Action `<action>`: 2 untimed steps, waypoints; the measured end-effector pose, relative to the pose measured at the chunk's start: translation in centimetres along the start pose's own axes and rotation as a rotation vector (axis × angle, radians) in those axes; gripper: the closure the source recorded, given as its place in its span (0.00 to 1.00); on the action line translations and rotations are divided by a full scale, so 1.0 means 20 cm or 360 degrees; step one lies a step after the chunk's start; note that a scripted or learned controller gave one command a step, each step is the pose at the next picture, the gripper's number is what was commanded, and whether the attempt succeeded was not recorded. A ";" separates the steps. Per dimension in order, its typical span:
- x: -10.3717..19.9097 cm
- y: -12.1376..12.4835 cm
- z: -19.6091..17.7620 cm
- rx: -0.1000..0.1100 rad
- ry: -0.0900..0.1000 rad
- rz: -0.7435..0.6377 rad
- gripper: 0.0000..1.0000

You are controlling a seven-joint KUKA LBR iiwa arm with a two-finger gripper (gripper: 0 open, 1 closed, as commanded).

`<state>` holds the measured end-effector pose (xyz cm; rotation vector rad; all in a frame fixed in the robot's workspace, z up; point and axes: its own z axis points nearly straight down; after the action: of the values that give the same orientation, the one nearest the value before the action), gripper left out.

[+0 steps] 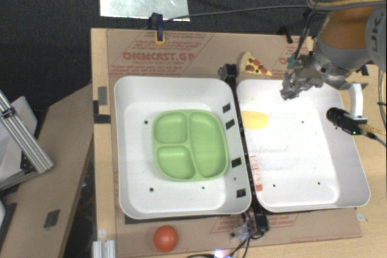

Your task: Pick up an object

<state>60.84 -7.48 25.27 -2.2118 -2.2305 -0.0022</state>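
The gripper hangs over the far part of the right bin — spread or pressed together, I cannot tell. A yellow object lies in that bin by its left wall, apart from the gripper. The left bin holds a green divided tray. Red print on the brown board beyond reads "CHEMCAST GP" — a toy pizza slice rests there

The right bin has lots of bare floor in its middle and near side, open from above. A small yellow thing lies close to its left wall. The gripper hangs over its far part. In the left bin, a green plate with 3 parts takes up the middle, leaving bare floor around it.
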 end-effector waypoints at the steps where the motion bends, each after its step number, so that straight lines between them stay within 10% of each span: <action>1: 0.29 -0.12 0.03 0.0002 0.0003 -0.0002 1.00; 2: 0.57 -0.23 0.02 0.0003 0.0002 -0.0003 1.00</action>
<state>56.09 3.97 24.82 -2.2080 -2.2309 -0.0016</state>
